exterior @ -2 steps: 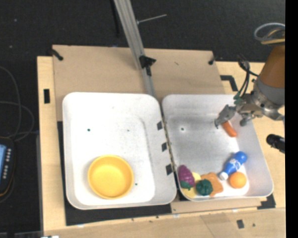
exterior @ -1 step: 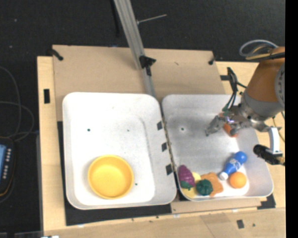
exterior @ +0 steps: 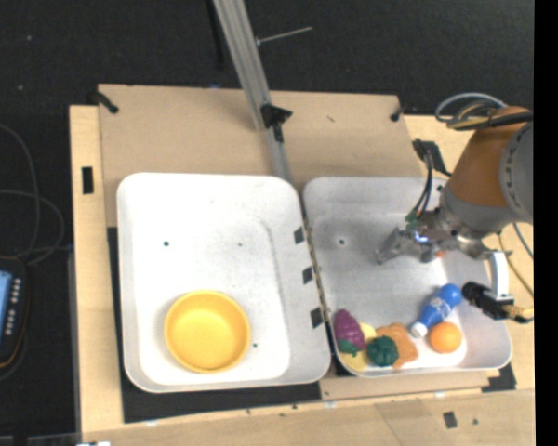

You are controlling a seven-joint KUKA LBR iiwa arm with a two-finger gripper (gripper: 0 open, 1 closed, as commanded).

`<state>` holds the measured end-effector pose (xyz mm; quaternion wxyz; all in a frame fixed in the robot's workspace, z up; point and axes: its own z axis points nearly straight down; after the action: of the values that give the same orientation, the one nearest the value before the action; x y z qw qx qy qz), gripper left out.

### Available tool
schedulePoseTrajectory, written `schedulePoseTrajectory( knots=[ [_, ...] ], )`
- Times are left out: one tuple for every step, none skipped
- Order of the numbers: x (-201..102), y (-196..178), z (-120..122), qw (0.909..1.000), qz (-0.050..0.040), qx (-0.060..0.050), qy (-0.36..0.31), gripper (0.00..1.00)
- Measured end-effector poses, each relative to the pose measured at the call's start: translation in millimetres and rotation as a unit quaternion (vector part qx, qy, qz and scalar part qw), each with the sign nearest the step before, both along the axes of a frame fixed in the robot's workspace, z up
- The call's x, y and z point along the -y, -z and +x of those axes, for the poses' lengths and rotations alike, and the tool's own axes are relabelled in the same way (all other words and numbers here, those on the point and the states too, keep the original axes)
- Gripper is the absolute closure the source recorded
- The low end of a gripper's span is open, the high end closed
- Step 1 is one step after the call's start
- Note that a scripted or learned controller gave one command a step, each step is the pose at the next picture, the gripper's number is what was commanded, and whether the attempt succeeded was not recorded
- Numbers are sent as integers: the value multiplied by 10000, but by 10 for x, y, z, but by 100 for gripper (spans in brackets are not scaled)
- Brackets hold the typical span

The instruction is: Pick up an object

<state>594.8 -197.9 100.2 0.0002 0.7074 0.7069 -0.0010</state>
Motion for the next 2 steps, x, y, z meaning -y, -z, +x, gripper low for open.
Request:
schedulePoseTrajectory(
  knots=[
    [12,-125,14,10000,-4,25,14,100],
    [34,-561,18,10000,-2,33,10,100]
  ],
)
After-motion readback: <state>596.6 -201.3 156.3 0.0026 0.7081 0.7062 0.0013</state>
